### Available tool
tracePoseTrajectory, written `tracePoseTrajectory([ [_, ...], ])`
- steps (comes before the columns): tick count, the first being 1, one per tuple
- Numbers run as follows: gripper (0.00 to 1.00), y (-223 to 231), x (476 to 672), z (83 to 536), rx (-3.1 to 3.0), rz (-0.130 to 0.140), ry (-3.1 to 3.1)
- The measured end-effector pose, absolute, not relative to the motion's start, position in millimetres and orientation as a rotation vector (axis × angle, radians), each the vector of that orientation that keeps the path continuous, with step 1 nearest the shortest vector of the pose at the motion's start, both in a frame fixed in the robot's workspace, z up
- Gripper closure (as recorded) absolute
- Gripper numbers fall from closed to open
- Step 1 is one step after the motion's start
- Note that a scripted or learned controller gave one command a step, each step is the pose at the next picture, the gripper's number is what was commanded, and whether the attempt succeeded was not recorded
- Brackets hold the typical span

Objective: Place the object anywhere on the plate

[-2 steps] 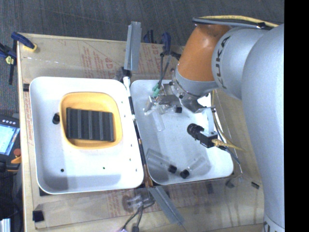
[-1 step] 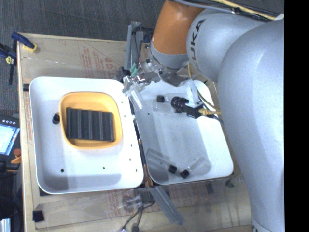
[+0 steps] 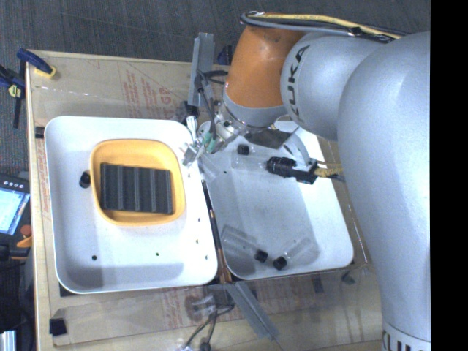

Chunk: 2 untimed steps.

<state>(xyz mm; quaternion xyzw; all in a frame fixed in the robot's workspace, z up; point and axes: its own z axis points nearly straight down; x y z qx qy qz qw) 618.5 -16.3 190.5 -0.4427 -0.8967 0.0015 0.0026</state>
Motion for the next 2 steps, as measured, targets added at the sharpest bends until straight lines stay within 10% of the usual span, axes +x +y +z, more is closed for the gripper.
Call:
tracePoseTrajectory([
  [1,1.00,12.7,603.6,235.0,-1.064,0.000,-2.957],
  [2,0.00,12.3,603.7,235.1,-1.065,0.001,-2.957],
])
